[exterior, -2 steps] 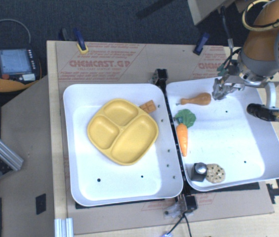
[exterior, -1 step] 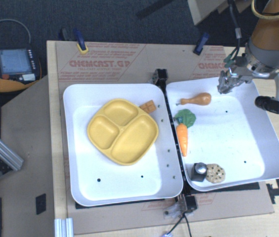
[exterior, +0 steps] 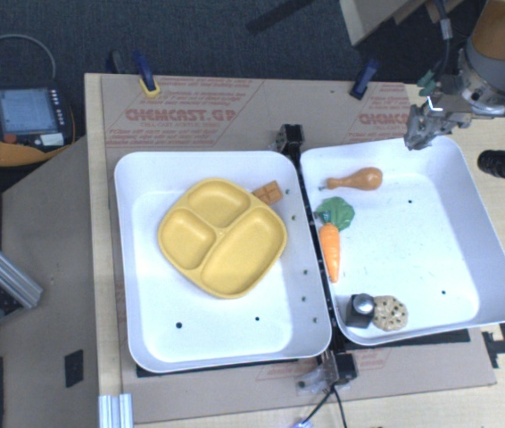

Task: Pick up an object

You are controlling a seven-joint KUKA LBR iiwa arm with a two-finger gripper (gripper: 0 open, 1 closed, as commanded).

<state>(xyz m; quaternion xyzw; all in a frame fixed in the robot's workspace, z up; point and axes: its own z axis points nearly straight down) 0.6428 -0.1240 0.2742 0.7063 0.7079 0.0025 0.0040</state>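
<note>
The right bin (exterior: pixel 440 239) holds a chicken drumstick (exterior: pixel 357 180) near its back left, a green broccoli piece (exterior: pixel 335 212) and an orange carrot (exterior: pixel 329 250) along its left wall, and a cookie (exterior: pixel 389 313) beside a small dark round object (exterior: pixel 361 308) at the front. My gripper (exterior: pixel 420 135) hangs over the right bin's back rim, to the right of the drumstick and apart from every object. Nothing shows between its fingers.
The left bin (exterior: pixel 145 310) carries a yellow divided plate (exterior: pixel 223 236) with a small brown block (exterior: pixel 268 192) at its back right edge. Clamps (exterior: pixel 148 80) sit on the cardboard at the back. A pendant screen (exterior: pixel 22 114) lies far left.
</note>
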